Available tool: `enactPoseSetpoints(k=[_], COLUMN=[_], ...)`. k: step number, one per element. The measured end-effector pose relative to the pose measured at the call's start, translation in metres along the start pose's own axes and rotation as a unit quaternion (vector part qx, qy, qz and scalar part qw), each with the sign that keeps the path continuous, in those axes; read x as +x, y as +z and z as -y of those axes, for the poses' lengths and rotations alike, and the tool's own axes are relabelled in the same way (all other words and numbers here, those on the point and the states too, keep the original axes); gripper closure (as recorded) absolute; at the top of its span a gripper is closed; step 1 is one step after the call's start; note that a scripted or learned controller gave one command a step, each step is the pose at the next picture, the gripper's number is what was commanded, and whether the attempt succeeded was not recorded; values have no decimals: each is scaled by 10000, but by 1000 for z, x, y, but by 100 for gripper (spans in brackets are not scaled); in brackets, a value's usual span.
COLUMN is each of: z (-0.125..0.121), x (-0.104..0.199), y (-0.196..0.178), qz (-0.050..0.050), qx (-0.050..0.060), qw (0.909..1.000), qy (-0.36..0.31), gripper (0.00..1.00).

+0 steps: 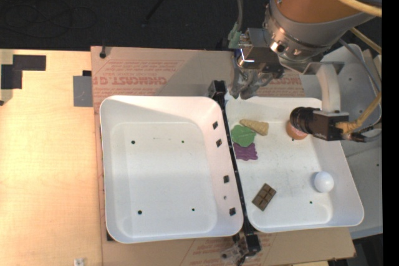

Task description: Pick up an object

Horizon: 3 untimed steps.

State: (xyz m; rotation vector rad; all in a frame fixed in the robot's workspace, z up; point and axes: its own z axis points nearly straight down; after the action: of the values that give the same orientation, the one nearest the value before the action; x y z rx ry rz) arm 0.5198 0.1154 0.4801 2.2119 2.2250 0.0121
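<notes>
From my remote seat nothing looks picked yet: the end effector [244, 89] hovers over the right white bin's [349, 212] far corner, its grip unreadable, while the tan wedge [255, 126] lies just below.

Both bins [162, 230] smooth white plastic, slight sheen. Bench [43, 159] pale matt wood; brown cardboard sheet [156, 75] underneath, printed. White ball [323, 182] glossy. Chocolate bar [264, 197] matt brown, segmented.
</notes>
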Motion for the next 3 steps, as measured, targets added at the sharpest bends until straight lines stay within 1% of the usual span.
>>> enactPoseSetpoints(k=[1,2,3], z=[46,47,42], x=[-73,-137,-179], y=[-29,116,281], qz=[16,24,7], qx=[47,128,89], qw=[10000,9999,9999], qy=[54,67,46], gripper=[100,100,100])
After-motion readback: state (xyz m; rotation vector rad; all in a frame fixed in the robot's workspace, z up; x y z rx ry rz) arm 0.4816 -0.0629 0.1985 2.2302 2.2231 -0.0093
